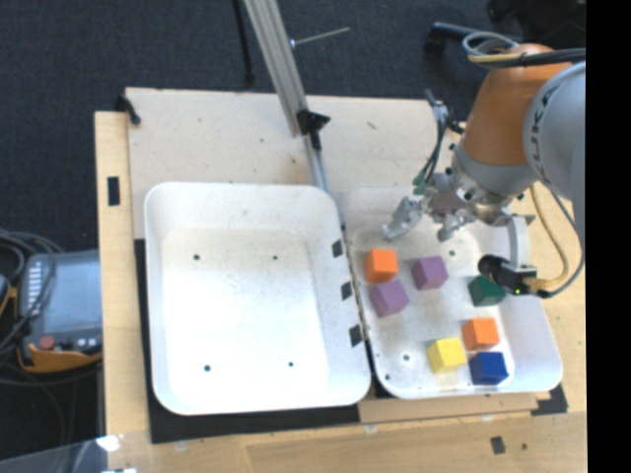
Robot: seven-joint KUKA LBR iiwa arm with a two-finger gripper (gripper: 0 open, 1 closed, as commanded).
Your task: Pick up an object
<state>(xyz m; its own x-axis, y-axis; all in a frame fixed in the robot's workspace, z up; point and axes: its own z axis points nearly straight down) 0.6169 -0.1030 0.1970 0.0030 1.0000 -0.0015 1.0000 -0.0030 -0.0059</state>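
The right bin (394,368) holds several small blocks: an orange one (382,263), two purple ones (428,272) (388,298), a dark green one (483,290), a second orange one (481,332), a yellow one (446,354) and a blue one (488,368). My gripper (425,221) hangs over the far end of this bin, its two metal fingers spread apart with nothing between them. It sits just beyond the orange and purple blocks, above them and apart from them.
The left bin (158,215) lies beside the right one. A slanted aluminium post (281,57) rises from between the bins at the back. The grey and orange arm (513,116) covers the far right corner. A pendant (59,304) lies off the bench, left.
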